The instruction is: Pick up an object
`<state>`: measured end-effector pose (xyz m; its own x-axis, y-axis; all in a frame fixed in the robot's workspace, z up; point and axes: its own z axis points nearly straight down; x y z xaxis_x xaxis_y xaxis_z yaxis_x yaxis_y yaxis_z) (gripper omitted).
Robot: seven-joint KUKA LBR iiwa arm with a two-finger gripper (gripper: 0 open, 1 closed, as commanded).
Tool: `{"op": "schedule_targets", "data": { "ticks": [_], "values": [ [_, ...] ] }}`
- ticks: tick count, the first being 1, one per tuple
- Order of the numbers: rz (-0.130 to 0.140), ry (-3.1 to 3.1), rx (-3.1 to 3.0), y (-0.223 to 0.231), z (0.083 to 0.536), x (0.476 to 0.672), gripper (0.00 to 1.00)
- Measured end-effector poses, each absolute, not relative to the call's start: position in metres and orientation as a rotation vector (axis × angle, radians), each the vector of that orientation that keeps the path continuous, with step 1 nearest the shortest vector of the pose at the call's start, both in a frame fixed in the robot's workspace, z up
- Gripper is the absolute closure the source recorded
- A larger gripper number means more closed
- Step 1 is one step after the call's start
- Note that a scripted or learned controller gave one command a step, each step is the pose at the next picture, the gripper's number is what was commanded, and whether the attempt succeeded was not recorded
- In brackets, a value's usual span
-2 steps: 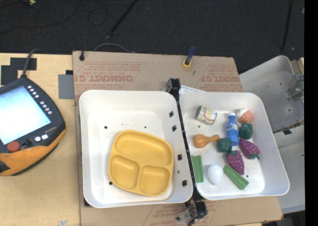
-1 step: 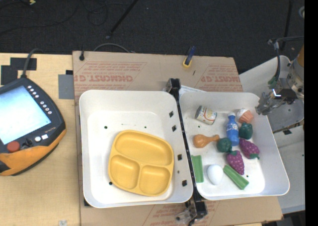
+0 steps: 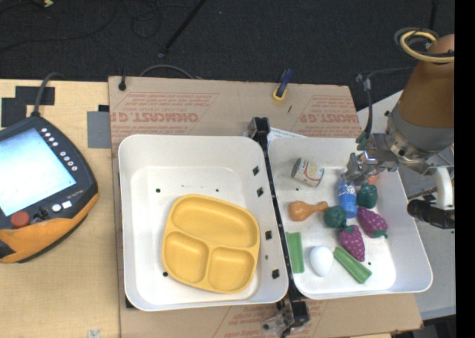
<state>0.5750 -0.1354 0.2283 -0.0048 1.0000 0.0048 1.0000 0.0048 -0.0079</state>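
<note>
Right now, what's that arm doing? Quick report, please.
Pincer low over right bin, above blue bottle. Grip unclear. Teal toys and purple grapes crowd the bottle.

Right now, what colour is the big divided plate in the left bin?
Yellow. The divided plate shows clearly in the camera view.

Two shallow white bins are seen side by side: the left bin (image 3: pixel 141 180) and the right bin (image 3: pixel 415 270). One yellow divided tray (image 3: pixel 211 244) is counted in the left bin. In the right bin are counted two purple grape bunches (image 3: pixel 352 242) (image 3: pixel 373 221), two green sticks (image 3: pixel 295 252) (image 3: pixel 352 265), one white egg (image 3: pixel 320 260), one blue bottle (image 3: pixel 347 199), one small can (image 3: pixel 306 171) and one orange gourd-shaped toy (image 3: pixel 305 209).
</note>
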Motion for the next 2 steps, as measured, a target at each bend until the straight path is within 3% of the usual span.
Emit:
{"op": "schedule_targets", "data": {
  "ticks": [1,2],
  "values": [
    [-0.003,-2.232,-2.204,-0.001,0.223,0.597,1.00],
    [-0.005,-2.224,-2.225,-0.036,0.326,0.550,1.00]
  ]
}}
